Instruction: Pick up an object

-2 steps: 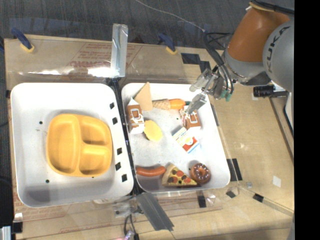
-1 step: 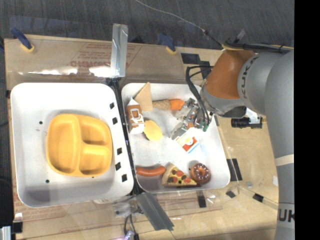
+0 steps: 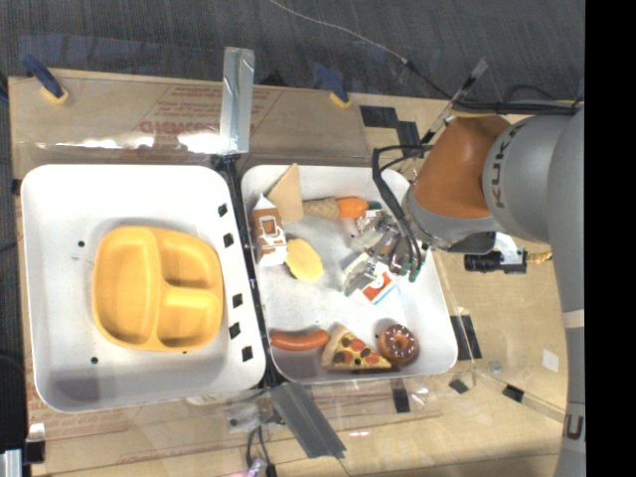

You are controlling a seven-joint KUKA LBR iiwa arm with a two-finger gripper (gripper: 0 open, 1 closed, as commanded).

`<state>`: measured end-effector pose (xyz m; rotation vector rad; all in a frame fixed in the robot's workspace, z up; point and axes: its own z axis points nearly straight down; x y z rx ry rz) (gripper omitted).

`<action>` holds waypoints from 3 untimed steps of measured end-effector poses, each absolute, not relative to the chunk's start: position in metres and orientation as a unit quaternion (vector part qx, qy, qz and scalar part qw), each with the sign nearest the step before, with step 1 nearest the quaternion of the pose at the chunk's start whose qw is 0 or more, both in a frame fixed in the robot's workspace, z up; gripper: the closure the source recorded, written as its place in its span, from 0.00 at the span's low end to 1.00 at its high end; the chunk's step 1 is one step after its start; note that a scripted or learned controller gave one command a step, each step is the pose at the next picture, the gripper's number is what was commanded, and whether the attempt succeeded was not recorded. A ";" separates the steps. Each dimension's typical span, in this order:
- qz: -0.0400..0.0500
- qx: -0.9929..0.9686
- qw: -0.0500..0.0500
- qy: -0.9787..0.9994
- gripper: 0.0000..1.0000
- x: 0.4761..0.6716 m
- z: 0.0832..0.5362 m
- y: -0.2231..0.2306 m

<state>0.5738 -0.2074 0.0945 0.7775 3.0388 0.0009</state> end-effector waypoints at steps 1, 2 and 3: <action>0.000 0.244 0.001 0.970 0.00 0.554 0.093 -0.187; 0.000 0.359 -0.003 0.933 0.00 0.538 0.091 -0.106; 0.000 0.399 0.000 0.917 0.00 0.617 0.092 -0.108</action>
